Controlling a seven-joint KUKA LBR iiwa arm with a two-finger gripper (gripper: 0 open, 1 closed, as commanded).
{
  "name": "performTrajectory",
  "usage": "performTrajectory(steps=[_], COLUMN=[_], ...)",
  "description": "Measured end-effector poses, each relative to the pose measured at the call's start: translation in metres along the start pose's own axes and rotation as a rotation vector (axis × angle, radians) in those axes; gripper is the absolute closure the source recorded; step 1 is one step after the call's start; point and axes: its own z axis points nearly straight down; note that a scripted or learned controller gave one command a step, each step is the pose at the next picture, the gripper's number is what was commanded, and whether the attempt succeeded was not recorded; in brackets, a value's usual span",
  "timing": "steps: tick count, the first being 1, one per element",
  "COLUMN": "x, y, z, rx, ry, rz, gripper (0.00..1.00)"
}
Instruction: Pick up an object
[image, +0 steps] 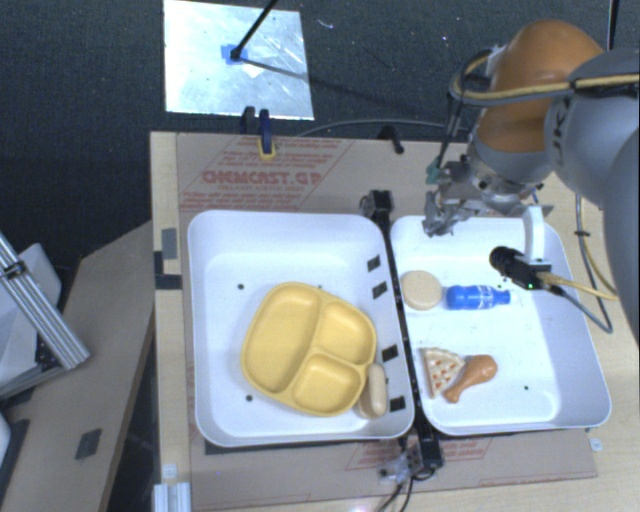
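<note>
In the right bin (570, 390) lie a round tan cookie (421, 291), a blue bottle (477, 297) on its side, a pizza slice (438, 369) and a chicken drumstick (472, 374). My gripper (441, 222) hangs over the bin's far left corner, up and behind the cookie, apart from every object. Nothing shows between its fingertips. The left bin (215, 300) holds a yellow divided tray (310, 347) with a small bread roll (375, 390) against its right edge.
A black divider (392, 300) with clips runs between the two bins. A black camera mount (518, 268) on the arm hangs above the blue bottle. A metal sheet (238, 60) lies beyond the bench, an aluminium frame (35, 310) at the left.
</note>
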Motion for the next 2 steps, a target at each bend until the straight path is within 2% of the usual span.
performTrajectory(steps=[2], x=[0.096], y=[-0.026], z=[0.014], rx=[0.002], ry=[0.0], rz=[0.0], gripper=[1.0])
